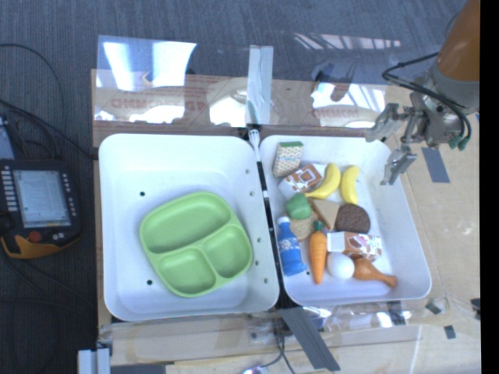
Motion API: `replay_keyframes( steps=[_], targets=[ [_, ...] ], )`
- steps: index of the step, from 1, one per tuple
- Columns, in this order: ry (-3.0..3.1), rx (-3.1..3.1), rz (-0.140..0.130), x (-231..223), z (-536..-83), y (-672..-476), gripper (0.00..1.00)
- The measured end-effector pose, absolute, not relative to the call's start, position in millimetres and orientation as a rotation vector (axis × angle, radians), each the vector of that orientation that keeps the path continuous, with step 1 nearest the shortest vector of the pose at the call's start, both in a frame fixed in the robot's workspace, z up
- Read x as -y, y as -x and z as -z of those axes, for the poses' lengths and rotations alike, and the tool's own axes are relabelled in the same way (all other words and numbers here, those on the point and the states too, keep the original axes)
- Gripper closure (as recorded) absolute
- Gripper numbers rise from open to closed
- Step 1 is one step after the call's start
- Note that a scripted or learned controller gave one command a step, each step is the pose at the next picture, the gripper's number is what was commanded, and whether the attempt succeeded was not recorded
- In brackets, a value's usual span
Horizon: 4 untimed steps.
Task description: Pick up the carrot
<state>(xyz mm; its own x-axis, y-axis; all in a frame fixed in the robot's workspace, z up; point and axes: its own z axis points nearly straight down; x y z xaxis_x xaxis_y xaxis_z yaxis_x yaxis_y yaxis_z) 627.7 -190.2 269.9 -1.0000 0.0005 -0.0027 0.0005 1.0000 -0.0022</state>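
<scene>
Carrot (317, 252) lying in the right bin (413, 232), down and well to the left of the gripper (399, 162), orange body lengthwise with green top pointing up toward the back of the bin

Far to the left of the gripper, off the surface (456, 287), a handheld control pad (39, 201) with a lit screen, cable trailing behind

Left bin (125, 162) carrying a green divided plate (196, 242), well apart from the gripper, sitting slightly askew

Between the two bins, a raised rim line, and just right of it a blue bottle (290, 245) touching the carrot's left side

Above the carrot a green vegetable piece (298, 206), a small printed box (288, 158) and a second printed packet (302, 179), all left of and below the gripper

Two yellow bananas (327, 182) and (349, 184) side by side, nearest items to the gripper, just down-left of it

Brown round piece (353, 218) under the bananas, a white egg (340, 266) touching the carrot's lower right, a drumstick (373, 273) beside the egg near the front wall

Gripper poised above the right bin's far right corner, fingers parted and pointing down, nothing between them, well apart from the carrot

Grey arm (460, 61) with orange band entering from the upper right
</scene>
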Motion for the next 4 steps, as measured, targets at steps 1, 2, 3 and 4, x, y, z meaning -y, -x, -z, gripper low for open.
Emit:
replay_keyframes(
  steps=[1,2,3,4],
  targets=[
    [0.027,-3.146,-0.002,128.0,-188.0,-580.8,0.00],
    [0.153,-3.137,0.000,92.4,-104.9,-511.4,0.00],
    [0.154,-3.128,0.006,92.1,-115.6,-514.1,1.00],
    [0.706,-3.058,-0.001,55.5,-184.6,-489.9,1.00]
  ],
)
